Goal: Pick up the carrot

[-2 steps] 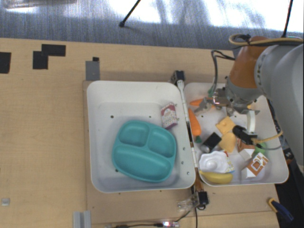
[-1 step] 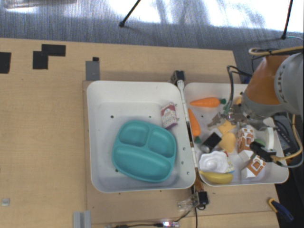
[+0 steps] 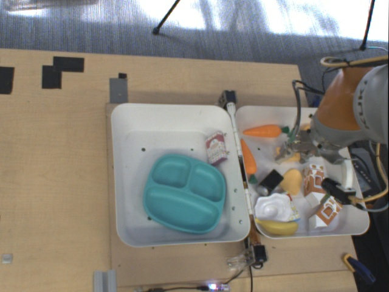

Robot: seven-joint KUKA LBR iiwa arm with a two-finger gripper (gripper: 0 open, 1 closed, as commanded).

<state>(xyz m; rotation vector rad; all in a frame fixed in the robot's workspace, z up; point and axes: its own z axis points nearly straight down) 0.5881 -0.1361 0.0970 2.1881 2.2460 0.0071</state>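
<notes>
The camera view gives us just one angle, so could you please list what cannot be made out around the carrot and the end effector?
- End effector: small and blurred in the camera view, partly under the arm's wrist; finger state unreadable.
- Carrot: top side visible; whether the end effector touches its green end is unclear.
- Second orange piece by the right bin's left wall: too blurred to identify.
</notes>
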